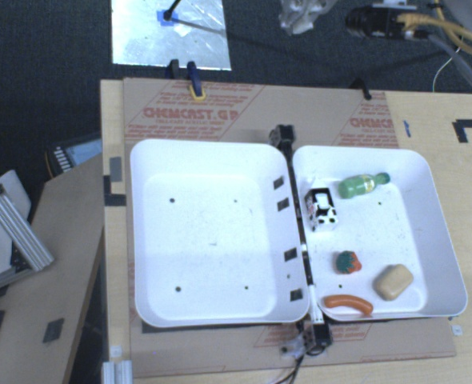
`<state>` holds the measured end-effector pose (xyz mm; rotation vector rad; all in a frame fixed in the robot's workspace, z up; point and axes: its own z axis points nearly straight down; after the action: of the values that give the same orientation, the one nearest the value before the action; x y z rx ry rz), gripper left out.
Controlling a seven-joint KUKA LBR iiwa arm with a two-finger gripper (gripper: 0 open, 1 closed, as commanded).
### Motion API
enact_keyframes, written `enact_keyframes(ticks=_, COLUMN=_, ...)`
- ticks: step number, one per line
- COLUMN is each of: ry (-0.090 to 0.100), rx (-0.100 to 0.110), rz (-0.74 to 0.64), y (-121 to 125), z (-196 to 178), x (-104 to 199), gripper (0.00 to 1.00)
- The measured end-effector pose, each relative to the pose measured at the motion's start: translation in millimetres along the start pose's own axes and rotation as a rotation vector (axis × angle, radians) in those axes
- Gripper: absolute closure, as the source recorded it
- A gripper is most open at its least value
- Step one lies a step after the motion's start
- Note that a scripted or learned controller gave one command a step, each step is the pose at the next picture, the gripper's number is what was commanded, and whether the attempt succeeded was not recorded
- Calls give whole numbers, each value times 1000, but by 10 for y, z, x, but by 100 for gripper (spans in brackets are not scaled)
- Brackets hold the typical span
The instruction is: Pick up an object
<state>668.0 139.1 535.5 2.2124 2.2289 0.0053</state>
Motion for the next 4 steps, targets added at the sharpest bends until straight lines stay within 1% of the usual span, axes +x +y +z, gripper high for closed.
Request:
enact_keyframes(ticks=2, ry=1, rx=0, rz=-1, y=4, z=4, x=900, gripper=100)
enact_keyframes(ticks=4, ry=-1, rx=1, rz=1, y=9, z=3, x=951, gripper=100)
